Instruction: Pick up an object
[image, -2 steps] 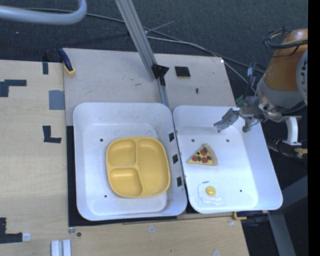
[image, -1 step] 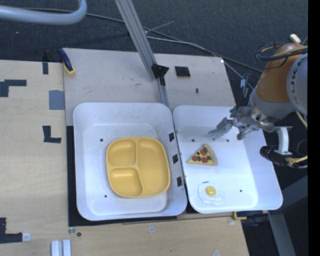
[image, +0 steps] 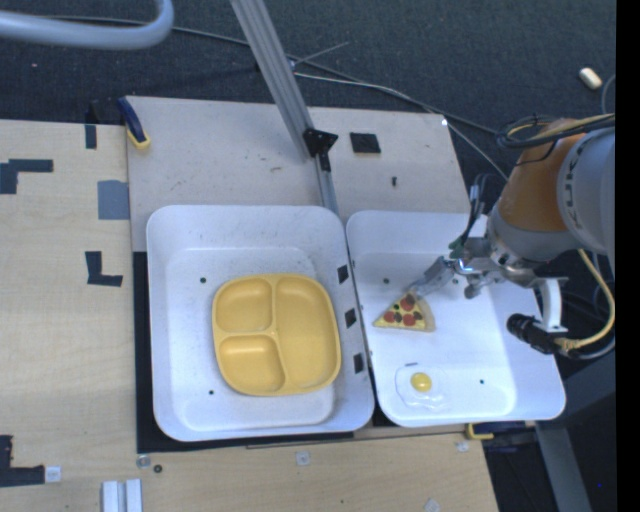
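At the frame's lower right, a fried egg (image: 419, 385) lies in the right bin (image: 500, 395). Above it sits a pizza slice (image: 405, 315). The gripper (image: 432, 277) hangs just above-right of the slice, whether its fingers are apart I cannot tell. The left bin (image: 180, 330) holds a yellow tray (image: 275, 333).

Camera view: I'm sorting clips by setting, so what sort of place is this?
Probably a robot lab test bench: two white bins, toy food such as a pizza slice and fried egg, and loose cables.
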